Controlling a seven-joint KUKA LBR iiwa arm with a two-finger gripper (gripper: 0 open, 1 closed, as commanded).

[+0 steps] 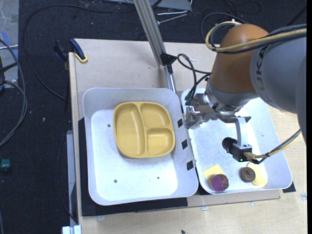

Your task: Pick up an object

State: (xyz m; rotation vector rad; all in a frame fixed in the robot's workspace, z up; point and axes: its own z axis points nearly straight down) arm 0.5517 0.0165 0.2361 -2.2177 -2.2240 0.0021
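The right bin (273, 130) holds a purple round object (219, 182) at its front, resting against a flat yellow piece (211, 170). To their right, a brown round object (248, 174) lies on another yellow piece (260, 178). My gripper (195, 115) hangs under the orange-banded wrist (239, 57), over the left part of the right bin near its left wall. It is well behind the purple object, and the wrist hides most of it. I see nothing held in it.
A yellow divided plate (145, 129) lies in the left bin (97, 145). A slanted metal pole (151, 28) rises from between the bins at the back. A black cable fitting (235, 148) hangs over the middle of the right bin.
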